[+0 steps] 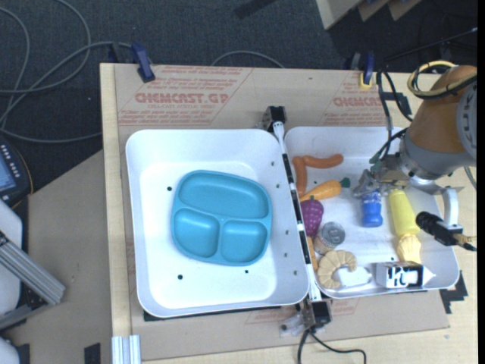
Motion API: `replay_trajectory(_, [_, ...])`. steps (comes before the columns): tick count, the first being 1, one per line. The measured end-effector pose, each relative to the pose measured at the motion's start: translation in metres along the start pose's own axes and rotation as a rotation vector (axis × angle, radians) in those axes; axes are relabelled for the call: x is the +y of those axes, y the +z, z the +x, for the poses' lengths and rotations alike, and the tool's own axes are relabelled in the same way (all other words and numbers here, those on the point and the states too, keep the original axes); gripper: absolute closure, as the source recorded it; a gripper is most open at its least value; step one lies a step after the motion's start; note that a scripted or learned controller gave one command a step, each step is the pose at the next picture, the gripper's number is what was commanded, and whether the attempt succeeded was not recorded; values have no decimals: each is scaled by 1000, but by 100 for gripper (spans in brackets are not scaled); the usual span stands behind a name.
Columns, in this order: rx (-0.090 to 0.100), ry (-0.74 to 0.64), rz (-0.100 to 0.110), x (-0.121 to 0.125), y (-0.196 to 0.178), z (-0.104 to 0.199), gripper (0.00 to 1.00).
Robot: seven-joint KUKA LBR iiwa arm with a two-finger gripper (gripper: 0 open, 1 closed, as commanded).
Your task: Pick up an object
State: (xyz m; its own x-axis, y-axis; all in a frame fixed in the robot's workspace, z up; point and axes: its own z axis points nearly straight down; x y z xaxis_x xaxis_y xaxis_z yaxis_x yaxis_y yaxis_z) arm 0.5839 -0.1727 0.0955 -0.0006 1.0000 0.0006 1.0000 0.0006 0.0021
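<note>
Objects fill the right bin (447, 268): nearest, a croissant (337, 265); beyond it a yellow bottle (402, 212), a blue item (371, 211) and a carrot (324, 191); farthest, a sausage (319, 160). Gripper (371, 186) hovers just above the blue item; closure cannot be determined. Left bin (144, 226) holds a blue divided plate (220, 216).

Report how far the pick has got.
Done: the gripper is down in the right bin, directly above the small blue object. In hand: nothing visibly held; the blue object lies on the bin floor. Left: grasping and lifting an object; the yellow piece and croissant also lie untouched.
</note>
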Motion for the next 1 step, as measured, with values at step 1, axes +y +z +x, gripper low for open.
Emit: replay_trajectory(1, [3, -5, 5, 3, 12, 61, 100])
